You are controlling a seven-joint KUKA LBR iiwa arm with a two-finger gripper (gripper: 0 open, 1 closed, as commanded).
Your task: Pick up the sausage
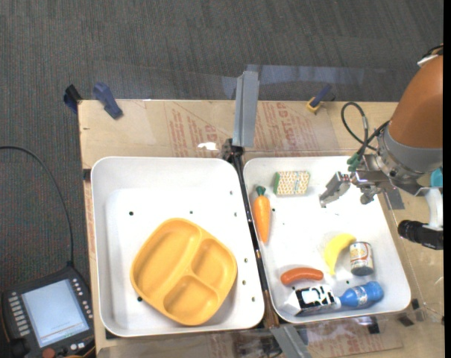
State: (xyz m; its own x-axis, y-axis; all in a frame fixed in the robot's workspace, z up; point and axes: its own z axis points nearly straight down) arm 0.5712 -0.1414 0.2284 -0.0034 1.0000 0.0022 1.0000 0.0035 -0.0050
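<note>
Two bins: left bin [106, 200] carrying a yellow divided tray [183, 271]; right bin [393, 252] carrying the rest.
Sausage [301, 276]: lying flat near the right bin's front, between banana [335, 249] and a black-and-white box [314, 298].
Neighbours: can [361, 259], blue bottle [361, 295], carrot [262, 213], cracker [291, 183].
Gripper [335, 188]: over the right bin's back, well apart from the sausage; fingers too small and blurred to judge their spread.
Arm [417, 129]: cut off at the right edge.
</note>
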